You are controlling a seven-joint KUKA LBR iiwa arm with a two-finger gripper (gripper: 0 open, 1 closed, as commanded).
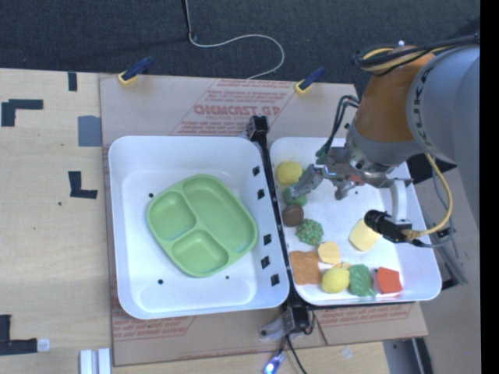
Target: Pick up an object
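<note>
Low along the right bin's front wall you have a row of toy foods: an orange slab, a yellow lemon-like piece, a green leafy piece and a red-orange block. Red lettering on the cardboard sheet covering the surface, beyond both bins, reads roughly "CHEMCAST GP"; the smaller line under it is too blurred to read. Your likeliest target, a round yellow ball, lies in that right bin's far left corner, against the divider. The claw hangs just right of the ball, fingers spread apart with nothing between them. Below the ball sit a brown ball and green broccoli. A green divided plate rests in the left bin.
</note>
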